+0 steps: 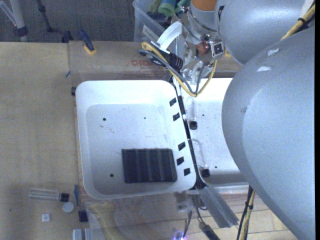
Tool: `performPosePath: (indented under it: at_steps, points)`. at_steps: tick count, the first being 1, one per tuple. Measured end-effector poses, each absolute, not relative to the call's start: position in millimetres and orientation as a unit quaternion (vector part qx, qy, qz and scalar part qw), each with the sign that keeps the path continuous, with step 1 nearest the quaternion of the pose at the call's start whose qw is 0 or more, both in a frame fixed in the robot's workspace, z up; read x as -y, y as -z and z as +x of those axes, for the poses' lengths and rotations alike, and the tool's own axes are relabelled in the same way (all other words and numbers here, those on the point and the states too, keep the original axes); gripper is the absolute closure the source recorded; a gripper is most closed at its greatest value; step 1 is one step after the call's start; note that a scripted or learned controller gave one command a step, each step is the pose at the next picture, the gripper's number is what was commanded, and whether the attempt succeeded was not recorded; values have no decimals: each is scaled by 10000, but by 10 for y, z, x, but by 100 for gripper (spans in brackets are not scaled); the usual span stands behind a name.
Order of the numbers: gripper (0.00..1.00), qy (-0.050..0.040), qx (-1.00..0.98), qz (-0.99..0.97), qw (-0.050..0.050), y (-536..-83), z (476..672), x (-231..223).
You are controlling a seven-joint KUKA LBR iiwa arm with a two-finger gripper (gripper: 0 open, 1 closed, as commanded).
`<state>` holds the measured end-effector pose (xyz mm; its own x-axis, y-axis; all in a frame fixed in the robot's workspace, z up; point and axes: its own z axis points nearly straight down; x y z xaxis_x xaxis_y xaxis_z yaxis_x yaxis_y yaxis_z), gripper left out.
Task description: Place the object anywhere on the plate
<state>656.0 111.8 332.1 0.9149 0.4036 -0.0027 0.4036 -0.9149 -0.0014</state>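
I judge the task barely begun. The only candidate I can see for the plate (149, 165) is a dark ribbed slab lying flat in the lower part of the left bin (87, 134), left of centre frame, and nothing rests on it. I can't make out an object to place. My hand (192, 79) hangs at upper centre, over the divide between the bins, amid yellow cabling; I cannot tell whether it carries anything.

Clear tub (150, 14) (toys inside) behind bench; blue clamp (88, 45) left.
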Motion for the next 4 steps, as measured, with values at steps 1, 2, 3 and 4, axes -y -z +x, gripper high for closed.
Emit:
performPosePath:
  at_steps: [1, 2, 3, 4]
  points:
    - [100, -13, 3534, -9355, 3, -4275, 5995, -812]
    - [100, 7, 1146, -9934, -4, -4343, 5919, -441]
    - [100, -6, 1029, -9947, -4, -4343, 6379, 408]
    - [100, -24, 1000, -9950, 6, -3754, 6555, 206]
